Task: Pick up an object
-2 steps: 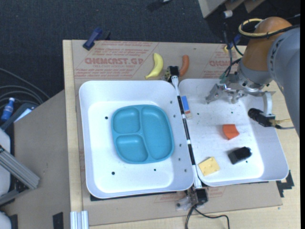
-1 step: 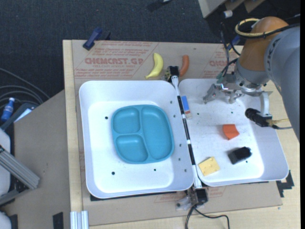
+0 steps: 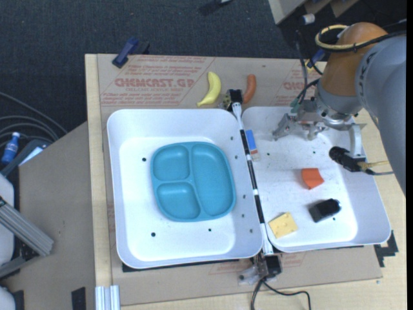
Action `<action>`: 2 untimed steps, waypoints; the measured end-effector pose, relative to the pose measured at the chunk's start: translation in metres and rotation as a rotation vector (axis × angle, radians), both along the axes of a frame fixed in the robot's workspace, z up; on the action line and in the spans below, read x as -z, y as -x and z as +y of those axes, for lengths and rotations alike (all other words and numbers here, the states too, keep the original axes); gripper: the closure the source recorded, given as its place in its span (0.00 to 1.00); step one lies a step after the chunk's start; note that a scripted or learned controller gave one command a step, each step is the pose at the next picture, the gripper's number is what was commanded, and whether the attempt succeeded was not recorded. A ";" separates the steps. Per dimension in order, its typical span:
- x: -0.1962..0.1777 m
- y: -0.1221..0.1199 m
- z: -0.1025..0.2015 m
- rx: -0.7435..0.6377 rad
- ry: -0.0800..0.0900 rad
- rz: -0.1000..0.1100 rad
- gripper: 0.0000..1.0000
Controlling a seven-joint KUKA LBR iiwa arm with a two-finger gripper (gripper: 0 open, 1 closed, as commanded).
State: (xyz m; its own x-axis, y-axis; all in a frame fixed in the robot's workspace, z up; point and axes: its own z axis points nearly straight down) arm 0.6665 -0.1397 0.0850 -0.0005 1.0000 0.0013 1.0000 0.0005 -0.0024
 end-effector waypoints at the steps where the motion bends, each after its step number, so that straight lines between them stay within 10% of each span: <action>1: 0.000 0.000 0.000 0.000 0.000 0.000 0.00; 2: -0.010 0.000 0.000 0.001 0.000 -0.001 1.00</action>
